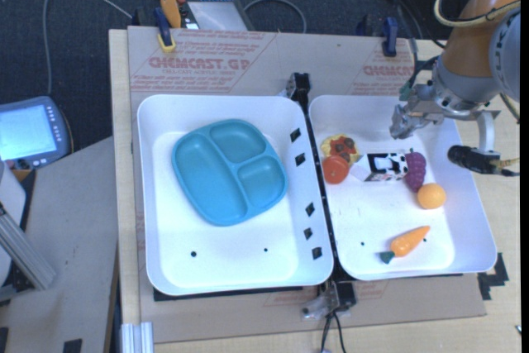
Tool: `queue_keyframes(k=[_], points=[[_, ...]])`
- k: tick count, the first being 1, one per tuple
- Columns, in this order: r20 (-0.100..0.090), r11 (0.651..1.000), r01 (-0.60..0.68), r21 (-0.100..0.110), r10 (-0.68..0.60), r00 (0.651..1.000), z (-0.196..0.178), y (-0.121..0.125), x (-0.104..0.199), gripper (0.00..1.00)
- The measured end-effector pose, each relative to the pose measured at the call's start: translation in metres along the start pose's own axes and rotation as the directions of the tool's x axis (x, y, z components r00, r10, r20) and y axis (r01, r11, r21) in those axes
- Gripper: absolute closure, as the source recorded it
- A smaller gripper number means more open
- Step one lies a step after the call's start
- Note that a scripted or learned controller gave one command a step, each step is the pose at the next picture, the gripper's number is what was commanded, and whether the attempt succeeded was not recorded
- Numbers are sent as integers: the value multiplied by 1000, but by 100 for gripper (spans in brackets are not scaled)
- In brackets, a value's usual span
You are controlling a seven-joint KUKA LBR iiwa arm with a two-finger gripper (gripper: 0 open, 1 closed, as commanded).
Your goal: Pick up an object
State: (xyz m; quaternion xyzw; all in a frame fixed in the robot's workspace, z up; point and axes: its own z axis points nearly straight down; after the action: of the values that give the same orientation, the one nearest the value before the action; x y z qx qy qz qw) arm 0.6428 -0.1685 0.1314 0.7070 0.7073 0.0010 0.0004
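In the right bin (pixel 463 252) lie a red tomato (pixel 335 170), a yellow-and-red toy (pixel 340 147), a black-and-white toy cow (pixel 385 165), purple grapes (pixel 414 170), an orange (pixel 431 196) and a carrot (pixel 407 241). My gripper (pixel 404 122) hovers over the bin's back part, just above and behind the cow and grapes. Nothing shows between its fingers from this angle.
The left bin (pixel 165 244) holds a blue divided plate (pixel 230 170). A black divider with clips (pixel 307 178) runs between the bins. Blue clamps (pixel 165 35) grip the board's back edge. A handheld screen (pixel 29 132) sits at the left.
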Motion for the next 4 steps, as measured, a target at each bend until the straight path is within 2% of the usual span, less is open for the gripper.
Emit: queue_keyframes(k=[2, 4], points=[[2, 1000, 1, -5, -1, 1000, -91, 7, 7, 100], [-1, 1000, 5, 1, -5, 1000, -102, 12, 124, 100]])
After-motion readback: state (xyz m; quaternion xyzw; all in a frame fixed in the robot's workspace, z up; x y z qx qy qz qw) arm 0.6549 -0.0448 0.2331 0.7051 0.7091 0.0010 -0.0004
